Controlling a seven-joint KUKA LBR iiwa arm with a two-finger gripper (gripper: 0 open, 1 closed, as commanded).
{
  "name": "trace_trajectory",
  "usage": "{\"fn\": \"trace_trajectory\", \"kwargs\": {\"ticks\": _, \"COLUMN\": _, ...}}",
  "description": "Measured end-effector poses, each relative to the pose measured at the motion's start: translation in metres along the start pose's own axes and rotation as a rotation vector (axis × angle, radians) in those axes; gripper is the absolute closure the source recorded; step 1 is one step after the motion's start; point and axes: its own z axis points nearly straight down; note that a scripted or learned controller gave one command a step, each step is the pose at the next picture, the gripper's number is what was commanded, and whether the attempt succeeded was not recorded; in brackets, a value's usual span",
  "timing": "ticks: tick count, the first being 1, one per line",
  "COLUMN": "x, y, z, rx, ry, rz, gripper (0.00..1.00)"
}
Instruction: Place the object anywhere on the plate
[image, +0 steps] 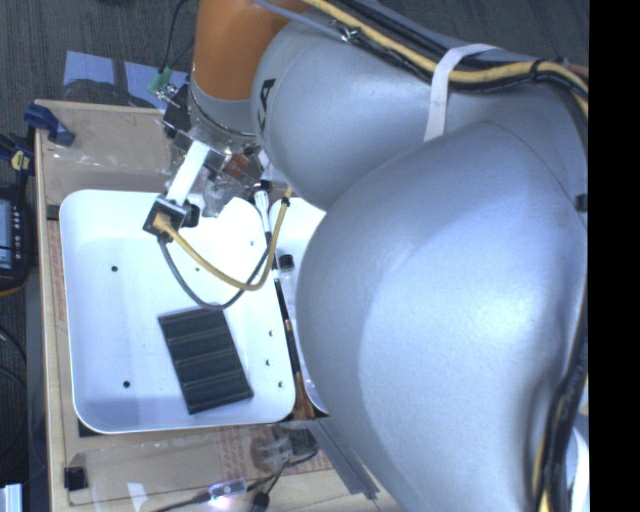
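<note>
A dark grey ribbed rectangular plate lies flat in the near part of the left white bin, turned slightly off square. My gripper hangs over the far edge of that bin, well above and behind the plate. I see no loose object on the bin floor or at the gripper. The gripper's tip is cluttered and partly hidden by the wrist.
The bulky grey arm covers the whole right side, hiding nearly all of the right bin. A yellow cable loops down over the left bin's floor. A blue clamp sits at the bench's far left corner, and wires lie along the front edge.
</note>
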Motion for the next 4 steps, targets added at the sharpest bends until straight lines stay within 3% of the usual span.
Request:
{"fn": "trace_trajectory", "kwargs": {"ticks": 1, "x": 0.029, "y": -0.034, "z": -0.047, "rx": -0.002, "ry": 0.004, "rz": -0.067, "gripper": 1.00}}
{"fn": "trace_trajectory", "kwargs": {"ticks": 2, "x": -0.019, "y": -0.084, "z": -0.058, "rx": 0.001, "ry": 0.002, "rz": -0.214, "gripper": 1.00}}
{"fn": "trace_trajectory", "kwargs": {"ticks": 3, "x": 0.028, "y": -0.054, "z": -0.047, "rx": -0.003, "ry": 0.004, "rz": -0.483, "gripper": 1.00}}
{"fn": "trace_trajectory", "kwargs": {"ticks": 4, "x": -0.023, "y": -0.081, "z": -0.053, "rx": -0.001, "ry": 0.002, "rz": -0.623, "gripper": 1.00}}
